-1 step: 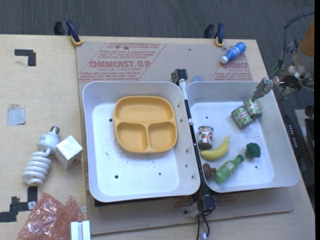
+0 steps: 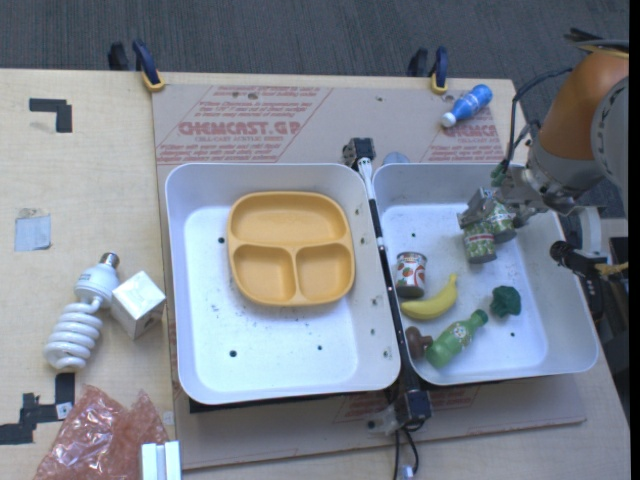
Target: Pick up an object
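The right bin [image 2: 560, 353] holds several small items. My gripper [image 2: 489, 216] hangs over its upper right part, reaching in from the right. A green can with a pale label [image 2: 481, 244] sits directly under the gripper, its top covered by it. Nearer the bin's left side stand a small red-and-white can [image 2: 411, 272], a yellow banana [image 2: 432, 302] and a green bottle [image 2: 456, 337] lying on its side. A piece of green broccoli [image 2: 505, 301] lies to the right of the banana.
The left bin [image 2: 200, 358] holds a yellow divided plate [image 2: 291, 246]. On the bench to the left lie a spiral light bulb [image 2: 80, 316], a white cube [image 2: 138, 301] and a pink bag [image 2: 95, 438]. A blue-and-white bottle [image 2: 467, 105] lies behind the right bin.
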`<state>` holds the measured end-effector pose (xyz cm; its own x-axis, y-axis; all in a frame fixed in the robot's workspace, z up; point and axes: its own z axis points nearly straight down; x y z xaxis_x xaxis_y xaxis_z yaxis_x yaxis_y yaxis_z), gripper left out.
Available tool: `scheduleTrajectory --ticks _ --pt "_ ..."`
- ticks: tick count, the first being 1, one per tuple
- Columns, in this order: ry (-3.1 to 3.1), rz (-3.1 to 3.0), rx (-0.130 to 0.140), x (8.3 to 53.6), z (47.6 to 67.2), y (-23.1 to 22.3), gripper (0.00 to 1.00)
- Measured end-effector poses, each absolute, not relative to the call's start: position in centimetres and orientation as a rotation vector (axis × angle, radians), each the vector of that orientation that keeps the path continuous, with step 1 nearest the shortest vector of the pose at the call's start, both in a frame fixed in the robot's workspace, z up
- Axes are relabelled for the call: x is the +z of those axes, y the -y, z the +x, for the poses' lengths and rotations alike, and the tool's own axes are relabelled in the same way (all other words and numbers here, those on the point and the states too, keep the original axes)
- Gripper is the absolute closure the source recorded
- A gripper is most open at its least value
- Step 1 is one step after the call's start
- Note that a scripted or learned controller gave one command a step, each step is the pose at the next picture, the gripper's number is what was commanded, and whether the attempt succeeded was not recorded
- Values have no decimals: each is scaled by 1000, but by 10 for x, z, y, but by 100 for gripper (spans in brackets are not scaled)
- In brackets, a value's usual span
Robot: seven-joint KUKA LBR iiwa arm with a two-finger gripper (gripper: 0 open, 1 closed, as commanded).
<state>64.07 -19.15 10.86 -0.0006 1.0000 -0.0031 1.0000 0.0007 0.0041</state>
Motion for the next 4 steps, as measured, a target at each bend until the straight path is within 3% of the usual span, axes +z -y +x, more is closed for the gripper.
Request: scheduleTrajectory --ticks 1,2,3,4 --pt "-2229 2218 9 94 661 218 0" --pt "-2225 2212 0 104 660 221 100" --pt "-2222 2219 0 201 659 144 100" --pt "-2223 2218 0 250 659 91 100"
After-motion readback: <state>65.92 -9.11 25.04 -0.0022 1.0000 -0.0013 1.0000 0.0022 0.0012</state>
